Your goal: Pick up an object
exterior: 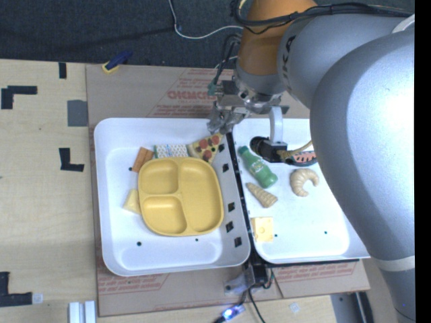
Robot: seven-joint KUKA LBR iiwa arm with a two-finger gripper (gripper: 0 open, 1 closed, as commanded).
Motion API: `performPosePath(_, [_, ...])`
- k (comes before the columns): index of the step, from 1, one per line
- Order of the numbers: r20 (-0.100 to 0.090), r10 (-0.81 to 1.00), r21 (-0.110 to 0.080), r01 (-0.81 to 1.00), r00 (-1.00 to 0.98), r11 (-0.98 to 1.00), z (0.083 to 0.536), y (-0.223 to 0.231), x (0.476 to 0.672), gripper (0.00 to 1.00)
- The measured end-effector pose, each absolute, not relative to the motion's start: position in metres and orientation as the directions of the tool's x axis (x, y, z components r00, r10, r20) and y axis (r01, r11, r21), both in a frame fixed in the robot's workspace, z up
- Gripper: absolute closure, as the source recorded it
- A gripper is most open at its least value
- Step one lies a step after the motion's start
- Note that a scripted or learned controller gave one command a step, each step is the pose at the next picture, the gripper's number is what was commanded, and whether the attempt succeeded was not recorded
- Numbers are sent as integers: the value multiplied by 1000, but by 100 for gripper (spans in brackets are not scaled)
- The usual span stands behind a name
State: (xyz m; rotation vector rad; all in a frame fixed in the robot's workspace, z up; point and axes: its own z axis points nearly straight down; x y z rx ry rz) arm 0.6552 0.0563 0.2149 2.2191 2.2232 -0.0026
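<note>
End effector (pixel 221 118) hangs over the top of the divider between the two bins; finger state cannot be told. No object visibly held. Just below it lies a small multicoloured pizza-slice toy (pixel 207 147), flat, beside a glossy yellow sectioned plastic plate (pixel 180 195). To its right: smooth green plastic bottle (pixel 258 167), ridged beige cone (pixel 262 194), tan croissant (pixel 304 180). Arm enters from the right, orange band uppermost.

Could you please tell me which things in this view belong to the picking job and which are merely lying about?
Belonging to the job:
tool, over the bins' shared edge
yellow divided plate, left bin
green bottle, right bin
croissant
cone
cheese square

Lying about:
blue and yellow clip on the bench
white cable
</note>
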Motion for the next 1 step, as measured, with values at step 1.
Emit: performPosePath(1, [-2, 1000, -2, 1000, 0, 0, 215, 57, 646, 100])
